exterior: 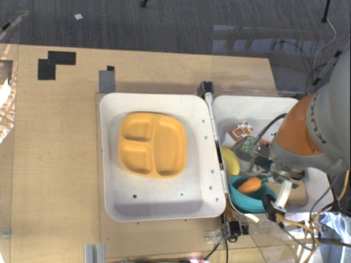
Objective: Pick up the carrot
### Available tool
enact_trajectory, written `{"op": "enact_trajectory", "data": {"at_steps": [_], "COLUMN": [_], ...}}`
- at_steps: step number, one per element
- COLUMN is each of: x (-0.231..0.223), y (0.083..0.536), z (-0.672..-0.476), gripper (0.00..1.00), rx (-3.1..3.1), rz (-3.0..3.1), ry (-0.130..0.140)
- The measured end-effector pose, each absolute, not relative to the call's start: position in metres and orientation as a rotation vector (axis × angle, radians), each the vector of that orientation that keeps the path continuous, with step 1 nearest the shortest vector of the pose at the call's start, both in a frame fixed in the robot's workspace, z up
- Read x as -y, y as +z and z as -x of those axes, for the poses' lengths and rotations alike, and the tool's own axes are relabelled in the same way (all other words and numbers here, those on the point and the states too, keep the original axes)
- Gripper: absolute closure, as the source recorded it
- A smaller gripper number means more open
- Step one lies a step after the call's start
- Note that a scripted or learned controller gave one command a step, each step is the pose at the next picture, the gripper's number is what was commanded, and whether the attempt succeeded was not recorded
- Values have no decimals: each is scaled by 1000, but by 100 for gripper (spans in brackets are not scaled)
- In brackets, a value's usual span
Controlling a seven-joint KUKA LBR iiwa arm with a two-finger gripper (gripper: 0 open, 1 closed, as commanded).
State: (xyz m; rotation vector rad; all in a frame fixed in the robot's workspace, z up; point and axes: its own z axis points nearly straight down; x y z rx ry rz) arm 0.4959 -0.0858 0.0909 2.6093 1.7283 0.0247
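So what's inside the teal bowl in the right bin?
The carrot lies in the teal bowl, with the gripper low over it. The arm covers the bowl's right side, so anything else in there can't be seen.

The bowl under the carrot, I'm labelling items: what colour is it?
Teal; the bowl shows in the camera view, with the orange carrot in it.

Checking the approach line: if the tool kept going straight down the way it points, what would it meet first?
Most likely the carrot, lying in the teal bowl just beneath the tool; depth is hard to judge from this slanted view.
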Motion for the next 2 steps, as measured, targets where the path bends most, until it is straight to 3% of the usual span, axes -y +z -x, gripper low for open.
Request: {"op": "enact_trajectory", "data": {"at_steps": [1,2], "x": [6,-1], "y": [186,185], "z": [-490,-490], "gripper": [100,100], "rx": [-1302,-1031], "rz": [-2857,-2964], "ry": [15,9]}}
